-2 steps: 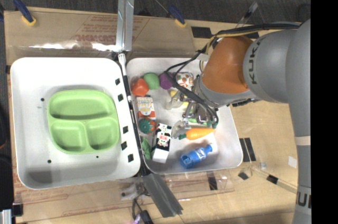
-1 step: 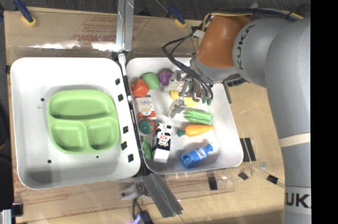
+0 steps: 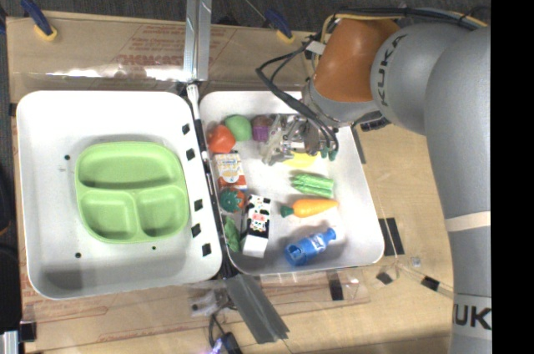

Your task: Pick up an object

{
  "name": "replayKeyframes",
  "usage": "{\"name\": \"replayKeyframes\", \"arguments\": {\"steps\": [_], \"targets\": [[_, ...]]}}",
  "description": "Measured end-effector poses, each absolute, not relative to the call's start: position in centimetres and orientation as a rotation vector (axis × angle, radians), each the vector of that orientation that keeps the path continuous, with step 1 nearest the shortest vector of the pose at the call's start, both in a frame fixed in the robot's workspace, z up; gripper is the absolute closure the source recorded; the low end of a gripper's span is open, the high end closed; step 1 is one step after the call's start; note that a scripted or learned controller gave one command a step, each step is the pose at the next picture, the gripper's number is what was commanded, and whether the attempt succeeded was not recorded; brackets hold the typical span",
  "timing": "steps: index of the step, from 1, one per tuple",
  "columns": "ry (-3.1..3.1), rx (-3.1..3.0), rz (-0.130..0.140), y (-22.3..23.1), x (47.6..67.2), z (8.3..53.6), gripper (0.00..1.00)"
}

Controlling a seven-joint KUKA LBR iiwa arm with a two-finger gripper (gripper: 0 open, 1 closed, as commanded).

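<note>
Camera view: the gripper [image 3: 294,142] hangs low in the far part of the right bin [image 3: 360,177], beside a purple toy [image 3: 264,127] and a green ball [image 3: 239,127]; whether it is spread or closed cannot be told. Nearer lie a green bean pod [image 3: 311,182], toy carrot [image 3: 310,208] and blue bottle [image 3: 309,246]. A green divided plate [image 3: 132,190] sits in the left bin [image 3: 37,177].

arm [image 3: 434,85]: grey, KUKA lettering | wrist band: orange | cables: black | jaws: metallic

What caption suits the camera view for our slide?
Arm's tool low in the right bin of toys; green tray in the left bin.
</note>
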State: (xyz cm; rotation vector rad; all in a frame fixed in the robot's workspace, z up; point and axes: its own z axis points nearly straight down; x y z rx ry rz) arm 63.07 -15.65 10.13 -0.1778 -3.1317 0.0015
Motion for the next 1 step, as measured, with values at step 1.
{"name": "replayKeyframes", "arguments": {"steps": [1], "targets": [[-3.111,-0.178,0.0,-15.74,62.66,10.05,0.0]]}}
